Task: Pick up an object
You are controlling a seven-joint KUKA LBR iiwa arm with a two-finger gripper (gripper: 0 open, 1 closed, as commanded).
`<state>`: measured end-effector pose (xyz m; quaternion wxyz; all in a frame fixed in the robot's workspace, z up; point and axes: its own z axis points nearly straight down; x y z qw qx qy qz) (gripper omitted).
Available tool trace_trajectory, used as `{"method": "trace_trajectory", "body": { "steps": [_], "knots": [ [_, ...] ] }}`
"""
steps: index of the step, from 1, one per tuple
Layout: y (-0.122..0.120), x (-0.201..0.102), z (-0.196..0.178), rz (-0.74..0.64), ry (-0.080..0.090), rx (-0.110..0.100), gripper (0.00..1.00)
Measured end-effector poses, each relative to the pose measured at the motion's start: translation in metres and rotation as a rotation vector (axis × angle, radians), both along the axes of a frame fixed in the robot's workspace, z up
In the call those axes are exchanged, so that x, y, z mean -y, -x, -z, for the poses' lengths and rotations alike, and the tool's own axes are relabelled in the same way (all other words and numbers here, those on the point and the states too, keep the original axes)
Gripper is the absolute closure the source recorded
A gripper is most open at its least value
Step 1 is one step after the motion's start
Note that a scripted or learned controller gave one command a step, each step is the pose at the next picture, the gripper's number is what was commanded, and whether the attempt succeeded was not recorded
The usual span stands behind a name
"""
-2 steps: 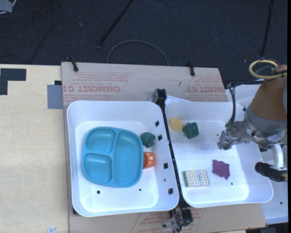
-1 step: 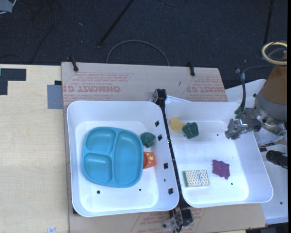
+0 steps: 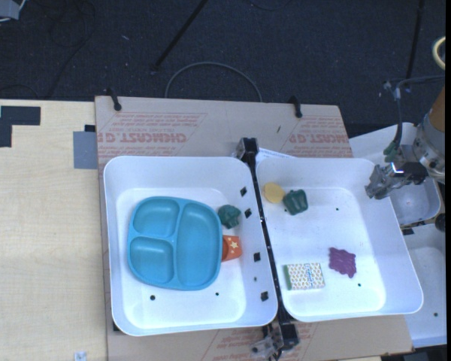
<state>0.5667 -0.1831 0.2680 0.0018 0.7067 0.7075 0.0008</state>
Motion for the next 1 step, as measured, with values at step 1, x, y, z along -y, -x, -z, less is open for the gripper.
{"method": "trace_trajectory", "body": {
  "steps": [1],
  "knots": [
    [0.0, 0.0009, -0.0103, -0.001, -0.001, -0.004, 1.0]
  ]
}}
